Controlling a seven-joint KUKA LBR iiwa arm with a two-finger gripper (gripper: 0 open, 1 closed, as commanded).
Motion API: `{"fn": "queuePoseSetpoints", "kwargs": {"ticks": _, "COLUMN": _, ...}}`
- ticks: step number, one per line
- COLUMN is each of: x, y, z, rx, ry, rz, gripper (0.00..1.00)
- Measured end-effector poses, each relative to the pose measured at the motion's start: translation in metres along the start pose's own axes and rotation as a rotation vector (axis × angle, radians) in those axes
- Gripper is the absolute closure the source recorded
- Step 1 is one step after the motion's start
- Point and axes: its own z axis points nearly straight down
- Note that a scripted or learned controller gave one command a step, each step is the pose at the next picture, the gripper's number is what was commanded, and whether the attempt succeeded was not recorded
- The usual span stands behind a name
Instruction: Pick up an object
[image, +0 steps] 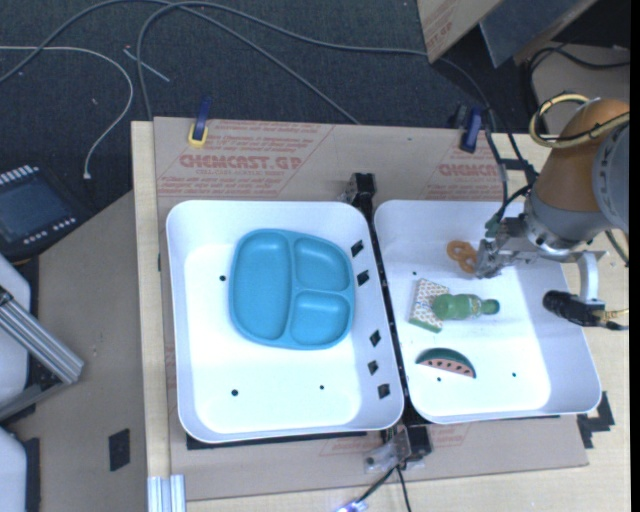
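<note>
White bins sit side by side on your counter (150, 300). In the right bin (560, 370), nearest you, lies a watermelon slice (446, 363); at its 12 o'clock a green bottle (462, 306) rests on a patterned packet (428, 302). Farther back, the end effector (490, 258) is down beside an orange pretzel (461, 255). The left bin (200, 350) holds 1 blue divided plate (291, 288).

A robotics lab: clamped bench (300, 150), loose cables (110, 75) on the floor
</note>
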Motion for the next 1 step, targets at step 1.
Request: {"fn": "queuePoseSetpoints", "kwargs": {"ticks": 1, "x": -0.0047, "y": 0.0102, "z": -0.0598, "rx": -0.006, "ry": -0.003, "rz": 0.0, "gripper": 1.0}}
